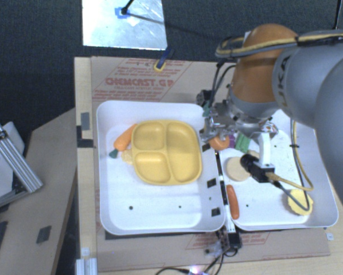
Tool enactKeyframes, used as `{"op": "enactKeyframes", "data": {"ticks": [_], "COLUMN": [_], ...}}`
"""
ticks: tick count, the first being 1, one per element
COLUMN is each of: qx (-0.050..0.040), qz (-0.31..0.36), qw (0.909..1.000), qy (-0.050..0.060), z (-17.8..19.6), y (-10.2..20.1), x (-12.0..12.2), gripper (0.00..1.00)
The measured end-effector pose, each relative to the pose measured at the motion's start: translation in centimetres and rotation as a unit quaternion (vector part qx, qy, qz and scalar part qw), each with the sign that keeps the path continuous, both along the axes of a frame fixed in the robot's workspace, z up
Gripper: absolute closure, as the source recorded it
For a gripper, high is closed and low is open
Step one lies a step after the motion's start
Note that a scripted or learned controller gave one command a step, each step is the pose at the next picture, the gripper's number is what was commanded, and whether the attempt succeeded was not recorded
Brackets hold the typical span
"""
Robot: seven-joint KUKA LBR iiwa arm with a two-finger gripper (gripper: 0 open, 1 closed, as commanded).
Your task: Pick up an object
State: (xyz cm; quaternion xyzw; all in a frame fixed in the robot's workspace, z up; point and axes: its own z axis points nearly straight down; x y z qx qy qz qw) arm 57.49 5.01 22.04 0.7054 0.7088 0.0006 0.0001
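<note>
Under the arm, orange object

Dark blue-grey carpet, shiny metal plate lying on it, tan bench, brown cardboard sheet, metal rails at left.

My arm is smooth grey, with a rounded orange band above my jaws. Black and yellow cables loop around that band, and another yellow cable trails beside my metal wrist.
</note>
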Motion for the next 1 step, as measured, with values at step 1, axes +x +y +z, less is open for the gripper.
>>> {"op": "enactKeyframes", "data": {"ticks": [1], "qx": [-0.0006], "qz": [-0.002], "qw": [1.0], "qy": [0.001], "z": [-0.42], "y": [-1.24], "x": [-0.81], "gripper": [1.0]}}
